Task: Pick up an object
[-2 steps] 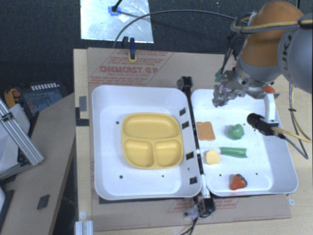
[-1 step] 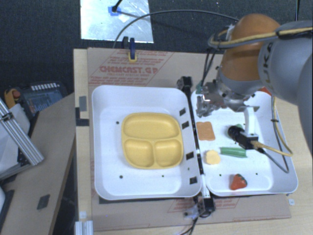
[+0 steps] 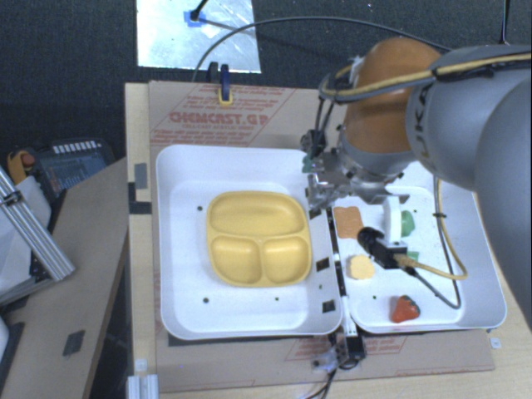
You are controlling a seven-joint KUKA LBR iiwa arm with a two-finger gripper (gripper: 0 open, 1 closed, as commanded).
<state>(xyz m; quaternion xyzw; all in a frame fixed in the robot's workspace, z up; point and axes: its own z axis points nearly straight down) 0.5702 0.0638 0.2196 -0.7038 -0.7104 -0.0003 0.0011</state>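
I've got the arm (image 3: 449, 115) low over the right bin (image 3: 490, 306), claw (image 3: 326, 191) near the divider at the bin's upper left, and I can't tell its state from here. Nothing's lifted, so I read this as the approach. Candidates sit just below: a flat brown slab (image 3: 347, 220), a pale yellow chunk (image 3: 361, 267), a glossy red berry shape (image 3: 405, 308), a green piece (image 3: 406, 222). Next move wants a clean descent on one. The yellow tray (image 3: 258, 238) in the left bin (image 3: 179, 248) looks smooth moulded plastic

Brown flat piece (image 3: 347, 221), pale yellow piece (image 3: 361, 267), red strawberry (image 3: 405, 308); right bin (image 3: 486, 302).
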